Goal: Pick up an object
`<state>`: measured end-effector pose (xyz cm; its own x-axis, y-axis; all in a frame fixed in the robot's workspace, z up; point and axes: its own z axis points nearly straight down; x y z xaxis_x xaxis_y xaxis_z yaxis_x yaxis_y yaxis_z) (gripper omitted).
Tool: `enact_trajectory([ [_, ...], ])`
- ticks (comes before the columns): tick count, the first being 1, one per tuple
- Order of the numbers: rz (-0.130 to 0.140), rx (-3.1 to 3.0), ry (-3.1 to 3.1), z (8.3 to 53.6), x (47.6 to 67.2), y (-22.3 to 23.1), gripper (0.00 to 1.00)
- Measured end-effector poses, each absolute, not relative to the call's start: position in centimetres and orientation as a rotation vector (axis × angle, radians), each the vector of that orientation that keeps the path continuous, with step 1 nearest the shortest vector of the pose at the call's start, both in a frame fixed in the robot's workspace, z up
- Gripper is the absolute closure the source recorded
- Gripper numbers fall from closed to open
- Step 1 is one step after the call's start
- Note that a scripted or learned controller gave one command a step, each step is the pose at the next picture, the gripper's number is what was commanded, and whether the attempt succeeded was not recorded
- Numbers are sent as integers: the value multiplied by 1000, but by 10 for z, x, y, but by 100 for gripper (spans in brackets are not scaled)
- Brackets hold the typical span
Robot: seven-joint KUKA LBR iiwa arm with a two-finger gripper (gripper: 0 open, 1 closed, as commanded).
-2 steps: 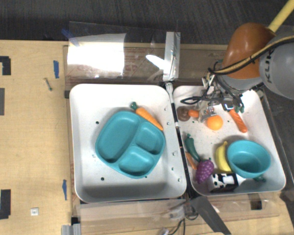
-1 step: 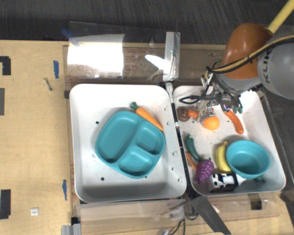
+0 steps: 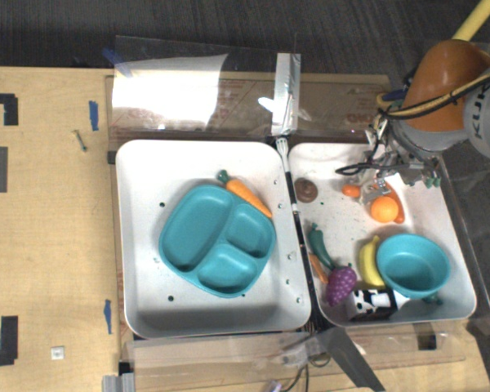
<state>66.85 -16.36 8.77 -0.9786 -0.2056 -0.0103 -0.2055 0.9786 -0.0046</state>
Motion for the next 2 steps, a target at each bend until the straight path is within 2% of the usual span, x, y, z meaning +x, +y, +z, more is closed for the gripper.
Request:
enact_trajectory([
  [1, 2, -41, 3134, 88, 669, -145, 100],
  [2, -8, -675, 3055, 89, 669, -225, 100],
])
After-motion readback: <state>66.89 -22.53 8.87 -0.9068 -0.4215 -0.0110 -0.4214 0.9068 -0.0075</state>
